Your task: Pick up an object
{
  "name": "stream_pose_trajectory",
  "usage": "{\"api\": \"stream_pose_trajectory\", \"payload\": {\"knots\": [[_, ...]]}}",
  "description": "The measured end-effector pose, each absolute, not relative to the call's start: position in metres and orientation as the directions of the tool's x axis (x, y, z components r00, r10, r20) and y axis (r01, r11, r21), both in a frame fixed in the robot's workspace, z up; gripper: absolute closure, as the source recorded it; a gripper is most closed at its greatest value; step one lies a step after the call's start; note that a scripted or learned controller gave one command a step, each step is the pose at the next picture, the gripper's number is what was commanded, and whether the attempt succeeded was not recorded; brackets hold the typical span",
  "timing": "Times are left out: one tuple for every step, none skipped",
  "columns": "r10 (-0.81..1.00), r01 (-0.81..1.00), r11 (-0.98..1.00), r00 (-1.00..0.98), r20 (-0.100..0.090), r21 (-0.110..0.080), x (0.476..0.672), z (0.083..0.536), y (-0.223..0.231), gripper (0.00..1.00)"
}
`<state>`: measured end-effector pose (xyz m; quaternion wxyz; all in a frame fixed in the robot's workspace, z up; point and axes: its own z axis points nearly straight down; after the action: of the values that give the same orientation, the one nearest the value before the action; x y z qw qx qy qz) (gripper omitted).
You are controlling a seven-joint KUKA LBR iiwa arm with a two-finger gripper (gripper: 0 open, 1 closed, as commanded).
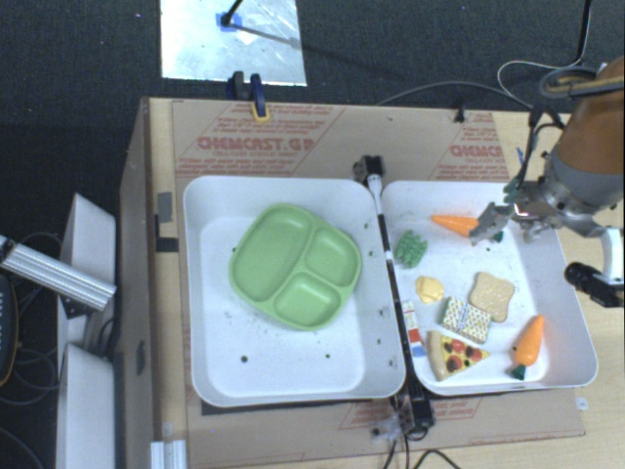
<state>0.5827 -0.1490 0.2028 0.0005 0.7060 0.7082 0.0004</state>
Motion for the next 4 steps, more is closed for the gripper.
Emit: {"api": "stream_pose_trajectory", "payload": {"knots": [[1.0,1.0,0.003,-0.003,-0.001,0.001,0.623,0.084,-0.173,0.0],[1.0,1.0,-0.002,0.002,0.001,-0.024,0.664,0.083,-0.151,0.0],[1.0,0.999,0.002,-0.002,-0.002,-0.034,0.661,0.091,-0.154,1.0],[1.0,1.0,0.003,-0.003,-0.003,-0.026,0.663,0.092,-0.153,0.0]]}}
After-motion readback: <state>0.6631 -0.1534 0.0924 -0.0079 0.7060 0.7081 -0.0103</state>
